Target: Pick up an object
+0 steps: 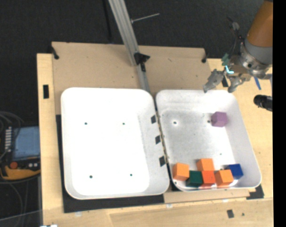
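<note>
Step in hand: approach, by my reading; nothing was lifted yet, and the gripper (222,82) hung above the far rim of the right bin (242,122), near its far right corner
Gripper: its two fingers stood spread apart with nothing between them
Nearest object: a purple block (219,119) lay alone on the right bin's floor, a little nearer the camera than the gripper and apart from it
Other objects: a cluster sat along the near wall of the same bin, namely an orange block (182,170), a green block (195,178), further orange blocks (208,170) touching one another, and a blue block (235,170) at the right end
Left bin (67,126): white, beside the right one, their walls meeting in the middle
Next move, as a judgement: the purple block looked the easiest target, standing free of neighbours; the arm would need to come toward the camera over it, descend with fingers astride, then close
Risk: the packed cluster left little room for fingers
</note>
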### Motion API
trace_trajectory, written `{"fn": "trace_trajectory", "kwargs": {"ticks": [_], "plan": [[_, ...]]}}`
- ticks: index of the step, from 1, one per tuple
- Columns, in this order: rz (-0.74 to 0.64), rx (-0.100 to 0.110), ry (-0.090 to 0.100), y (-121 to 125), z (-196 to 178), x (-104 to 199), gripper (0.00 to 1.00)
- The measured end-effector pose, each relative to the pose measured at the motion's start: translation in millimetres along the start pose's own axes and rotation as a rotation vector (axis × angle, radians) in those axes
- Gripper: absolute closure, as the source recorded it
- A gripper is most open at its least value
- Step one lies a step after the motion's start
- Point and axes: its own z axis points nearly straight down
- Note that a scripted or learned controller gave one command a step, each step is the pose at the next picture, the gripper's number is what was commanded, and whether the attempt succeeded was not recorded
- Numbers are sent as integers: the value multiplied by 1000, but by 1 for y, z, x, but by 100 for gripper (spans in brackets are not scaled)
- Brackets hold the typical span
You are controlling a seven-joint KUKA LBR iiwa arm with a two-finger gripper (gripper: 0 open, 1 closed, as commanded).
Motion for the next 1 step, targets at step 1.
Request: {"fn": "trace_trajectory", "kwargs": {"ticks": [1], "plan": [[-2,-4,-5,0,-4,-1,0]]}}
